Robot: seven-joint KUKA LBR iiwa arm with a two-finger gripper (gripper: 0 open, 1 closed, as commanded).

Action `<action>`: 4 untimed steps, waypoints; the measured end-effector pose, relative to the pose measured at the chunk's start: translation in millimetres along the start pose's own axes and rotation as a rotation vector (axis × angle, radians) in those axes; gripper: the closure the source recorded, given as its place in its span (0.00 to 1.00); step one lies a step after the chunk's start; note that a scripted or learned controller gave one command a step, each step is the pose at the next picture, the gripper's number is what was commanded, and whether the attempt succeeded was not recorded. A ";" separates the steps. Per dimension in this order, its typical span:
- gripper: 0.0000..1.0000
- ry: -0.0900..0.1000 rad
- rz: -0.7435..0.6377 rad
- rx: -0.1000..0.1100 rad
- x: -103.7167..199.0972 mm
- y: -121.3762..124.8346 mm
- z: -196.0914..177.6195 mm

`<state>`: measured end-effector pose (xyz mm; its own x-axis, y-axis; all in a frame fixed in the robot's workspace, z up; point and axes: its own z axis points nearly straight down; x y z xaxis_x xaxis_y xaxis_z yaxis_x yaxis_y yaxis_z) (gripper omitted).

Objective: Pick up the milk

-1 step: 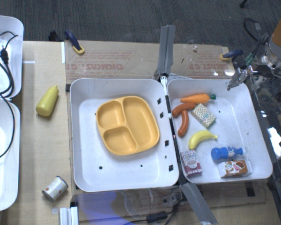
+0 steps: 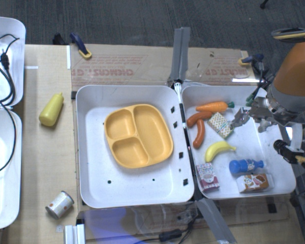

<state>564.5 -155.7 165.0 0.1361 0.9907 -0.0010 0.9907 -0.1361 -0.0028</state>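
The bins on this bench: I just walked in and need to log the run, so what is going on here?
A grey-and-orange arm reaches in from the right, its end effector hovering over the right bin, near the carrot and holding nothing visible. The milk carton lies untouched at that bin's near-left corner, beside a banana and a blue bottle. The left bin holds a yellow divided plate.

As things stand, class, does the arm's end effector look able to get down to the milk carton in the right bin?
Probably yes. The milk carton lies flat at the right bin's near left corner with nothing on top. The end effector hovers farther back, over the same bin. The bin wall beside the carton could crowd a grasp.
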 end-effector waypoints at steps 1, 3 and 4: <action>0.00 -0.001 -0.064 -0.001 -18.1 17.1 15.3; 1.00 0.000 -0.165 0.002 9.2 21.0 65.8; 1.00 -0.001 -0.526 -0.003 142.7 -4.4 -26.5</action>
<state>579.6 -13.7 191.3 -0.3797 0.9251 -0.0012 0.9251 0.3797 -0.0001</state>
